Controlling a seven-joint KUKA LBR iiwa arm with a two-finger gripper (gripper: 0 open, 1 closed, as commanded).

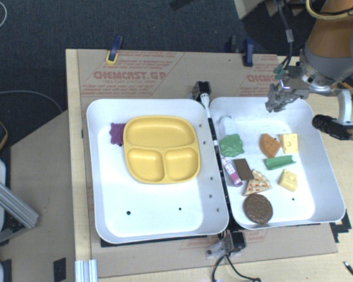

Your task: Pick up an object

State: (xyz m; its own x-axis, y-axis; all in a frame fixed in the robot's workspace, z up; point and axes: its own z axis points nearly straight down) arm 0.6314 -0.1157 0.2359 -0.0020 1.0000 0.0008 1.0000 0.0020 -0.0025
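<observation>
1. Two shallow white plastic bins sit side by side on the bench: we call them the left bin (pixel 106 216) and the right bin (pixel 323 187).
2. In the left bin we see a yellow three-compartment plastic tray (pixel 162 148), with a small purple toy piece (pixel 116 133) touching its left edge.
3. The right bin holds the toy food: a green lettuce-like leaf (pixel 231 144), an orange bread-shaped piece (pixel 269 145), a yellow cheese block (pixel 289 142), a green flat strip (pixel 279 162), a pale yellow wedge (pixel 288 181), a brown rectangular bar (pixel 243 169), a pizza slice (pixel 257 184) and a round brown cookie (pixel 258 208).
4. The grey two-finger gripper (pixel 277 103) hangs over the far edge of the right bin (nothing sits between its fingers), apart from the food.
5. We cannot tell how the jaws stand.
</observation>
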